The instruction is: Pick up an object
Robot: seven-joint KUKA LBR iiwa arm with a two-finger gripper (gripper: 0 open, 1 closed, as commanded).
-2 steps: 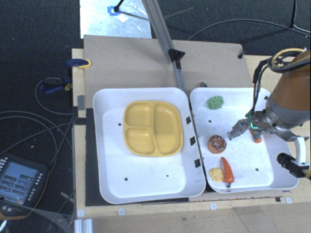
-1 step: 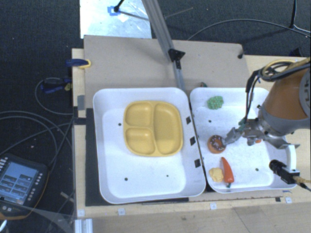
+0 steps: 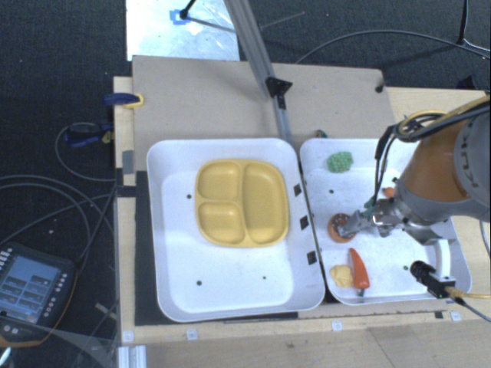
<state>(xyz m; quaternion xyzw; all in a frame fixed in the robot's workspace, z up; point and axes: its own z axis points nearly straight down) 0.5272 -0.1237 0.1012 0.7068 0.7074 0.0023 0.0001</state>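
My gripper point(image 3: 347, 225) hangs low in the right bin point(image 3: 321, 153), right beside a small brown round object point(image 3: 338, 228) that it touches or nearly touches. I cannot make out how its fingers stand. Below it lies a red-orange carrot-shaped piece point(image 3: 358, 269), with a small yellow lump point(image 3: 341, 275) at its left. A green leafy piece point(image 3: 339, 161) rests near the bin's far edge. The grey arm with its orange band point(image 3: 433, 167) comes in from the right over the bin.
The left bin point(image 3: 173, 205) holds a yellow divided plate point(image 3: 241, 202). A grey pole point(image 3: 253, 37) slants across the bench behind the bins. Cables and a handheld pendant point(image 3: 27, 282) lie on the floor at left.
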